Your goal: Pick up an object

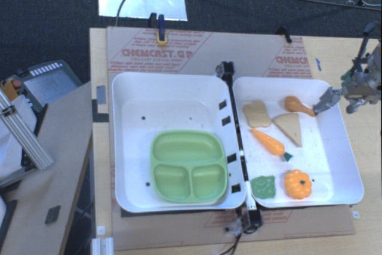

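The wooden bench (197, 45) carries two shallow white plastic bins side by side. The left bin (173, 83) holds a light green moulded plastic tray with three compartments (188, 165), lying toward the bin's near edge with nothing in any compartment.

The right bin (343, 146) holds the candidates for picking, all toy foods, and all rest on the bin floor. None has been lifted, so judging from this, the pick is yet to begin and the whole grasp and lift is left.

Largest among them is a tan wedge-shaped slice (290, 126) near the middle of the bin. Just beside it, toward the bin's left edge, is a beige bread-shaped piece (257, 113). A long orange carrot with a dark green tip (270, 143) lies at a slant below these two. A round orange pumpkin (298, 183) sits near the near right corner, and a green leafy lump (263, 187) near the near left corner. An orange drumstick-shaped piece (296, 105) lies toward the far edge.

The grey two-finger gripper (327, 101) hangs over the far right part of the right bin, just beside the drumstick-shaped piece, which looks the likeliest target. I cannot tell how wide it stands, and nothing is visibly held.
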Controlling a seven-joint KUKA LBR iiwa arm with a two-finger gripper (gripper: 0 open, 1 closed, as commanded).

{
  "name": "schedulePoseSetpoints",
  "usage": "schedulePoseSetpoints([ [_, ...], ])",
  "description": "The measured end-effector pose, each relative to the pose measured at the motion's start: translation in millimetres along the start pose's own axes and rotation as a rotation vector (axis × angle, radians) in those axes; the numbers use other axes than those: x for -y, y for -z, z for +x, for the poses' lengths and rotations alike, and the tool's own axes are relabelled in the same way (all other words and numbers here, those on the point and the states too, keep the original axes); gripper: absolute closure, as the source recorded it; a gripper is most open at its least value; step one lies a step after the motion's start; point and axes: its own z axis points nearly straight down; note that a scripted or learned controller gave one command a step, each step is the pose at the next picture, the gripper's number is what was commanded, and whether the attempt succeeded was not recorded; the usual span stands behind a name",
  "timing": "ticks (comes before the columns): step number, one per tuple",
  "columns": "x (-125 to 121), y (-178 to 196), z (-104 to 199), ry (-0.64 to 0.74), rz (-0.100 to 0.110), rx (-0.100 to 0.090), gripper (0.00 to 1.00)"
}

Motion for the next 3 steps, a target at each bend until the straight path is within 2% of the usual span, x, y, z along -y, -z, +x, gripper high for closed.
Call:
schedulePoseSetpoints([
  [1, -2.1, 6.5, 0.8, 0.003, -0.011, 0.002, 0.00],
  [2, -8.9, -53.2, 5.1, 0.003, -0.007, 0.001, 0.00],
  [3, -12.8, -97.0, 11.0, 0.002, -0.009, 0.001, 0.00],
])
